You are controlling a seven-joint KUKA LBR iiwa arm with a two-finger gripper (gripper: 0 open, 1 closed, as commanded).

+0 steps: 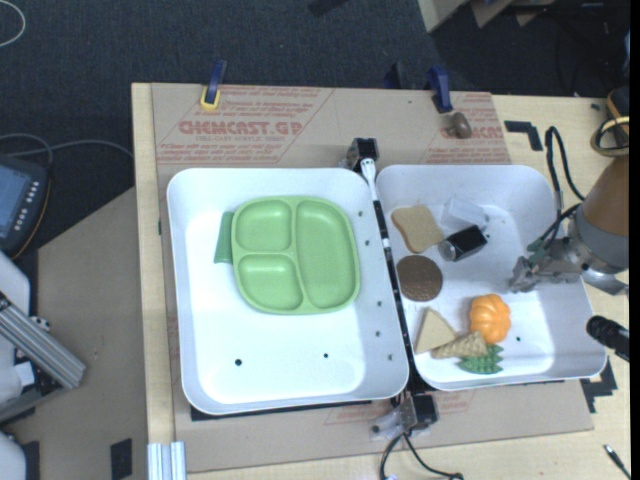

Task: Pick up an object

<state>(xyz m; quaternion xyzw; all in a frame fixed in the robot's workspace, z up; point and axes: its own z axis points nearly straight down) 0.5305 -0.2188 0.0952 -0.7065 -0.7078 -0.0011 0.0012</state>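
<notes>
My gripper (527,270) hangs low over the right part of the right bin (530,183), on the grey arm (600,233) that reaches in from the right. An orange pumpkin-like toy (490,317) lies just left of and below it, a short gap apart. A black cylinder (464,242) rests further up and left. Near the bin's left side lie a tan bread slice (417,228), a brown round disc (420,278) and a pale wedge (432,329). A cone-shaped piece with a green leafy end (470,351) sits at the front. I see nothing between the fingers.
The left bin (200,298) holds a green divided plate (295,253) on a green cloth. A clear plastic piece (465,211) lies at the back of the right bin. Cables run along the bench's right edge, and clamps sit at the board's far edge.
</notes>
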